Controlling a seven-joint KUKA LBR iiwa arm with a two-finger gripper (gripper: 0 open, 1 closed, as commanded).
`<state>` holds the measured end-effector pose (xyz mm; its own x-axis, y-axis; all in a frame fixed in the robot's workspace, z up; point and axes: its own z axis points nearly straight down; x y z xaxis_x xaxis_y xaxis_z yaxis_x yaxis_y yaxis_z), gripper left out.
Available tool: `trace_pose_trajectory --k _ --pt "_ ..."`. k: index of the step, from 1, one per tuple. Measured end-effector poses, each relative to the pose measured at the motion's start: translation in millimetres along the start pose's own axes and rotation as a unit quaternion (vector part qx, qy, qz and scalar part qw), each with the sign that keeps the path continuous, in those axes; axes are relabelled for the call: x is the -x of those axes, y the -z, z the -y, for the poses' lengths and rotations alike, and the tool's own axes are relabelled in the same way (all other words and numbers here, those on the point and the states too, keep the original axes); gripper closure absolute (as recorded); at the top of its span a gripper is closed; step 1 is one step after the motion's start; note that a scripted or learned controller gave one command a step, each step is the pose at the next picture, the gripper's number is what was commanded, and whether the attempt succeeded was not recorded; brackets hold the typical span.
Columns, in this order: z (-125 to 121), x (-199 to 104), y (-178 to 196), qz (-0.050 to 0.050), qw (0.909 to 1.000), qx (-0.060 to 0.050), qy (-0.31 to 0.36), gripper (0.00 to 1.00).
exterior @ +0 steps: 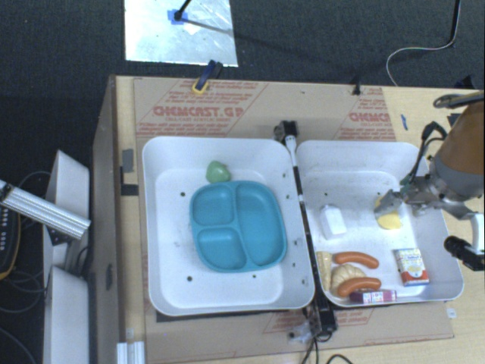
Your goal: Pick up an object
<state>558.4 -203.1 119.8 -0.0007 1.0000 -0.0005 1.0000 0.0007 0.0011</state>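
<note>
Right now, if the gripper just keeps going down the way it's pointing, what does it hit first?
Most likely the yellow object in the right bin: the gripper sits just above it in this view. Depth is unclear from this slanted view, so it could land on bin floor beside it instead.

Grey arm [455, 180] with an orange band [464, 149], black cable looped beside its wrist

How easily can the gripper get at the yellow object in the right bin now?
Probably yes. The gripper hangs just above the yellow object, which lies apart from the white block and the small carton, so nothing crowds it.
</note>
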Motion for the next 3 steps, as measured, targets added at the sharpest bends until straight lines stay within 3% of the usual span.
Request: trace_pose_trajectory --k 1,2,3 --pt "-28.0 3.1 -35.9 0.000 1.0000 0.000 0.002 0.00" --pt "-29.3 3.3 -24.6 0.001 1.0000 0.002 0.003 1.00" --pt "-29.2 3.3 -24.7 0.001 1.0000 0.002 0.003 0.00"
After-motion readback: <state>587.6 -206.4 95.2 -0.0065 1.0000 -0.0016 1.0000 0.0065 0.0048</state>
